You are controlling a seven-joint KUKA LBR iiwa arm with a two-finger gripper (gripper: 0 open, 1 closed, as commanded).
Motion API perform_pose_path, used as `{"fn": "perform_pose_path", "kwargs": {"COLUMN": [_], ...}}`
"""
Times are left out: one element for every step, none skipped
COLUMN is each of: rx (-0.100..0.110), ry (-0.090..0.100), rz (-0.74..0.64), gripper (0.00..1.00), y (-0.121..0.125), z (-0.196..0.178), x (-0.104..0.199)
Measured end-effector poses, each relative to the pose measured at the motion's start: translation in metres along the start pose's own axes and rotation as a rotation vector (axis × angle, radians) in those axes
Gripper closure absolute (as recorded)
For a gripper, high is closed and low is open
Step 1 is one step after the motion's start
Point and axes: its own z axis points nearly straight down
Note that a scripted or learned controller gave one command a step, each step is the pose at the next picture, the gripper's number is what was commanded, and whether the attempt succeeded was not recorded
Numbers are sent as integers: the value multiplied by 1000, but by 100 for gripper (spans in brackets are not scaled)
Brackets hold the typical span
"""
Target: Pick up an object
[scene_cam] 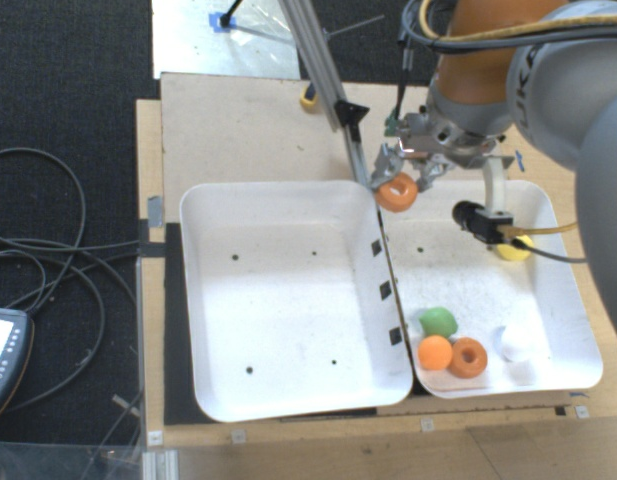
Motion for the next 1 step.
{"fn": "perform_pose_path", "kwargs": {"rx": [0], "ry": [1], "rz": [0], "gripper": [100], "y": [3], "z": [6], "x": [59]}}
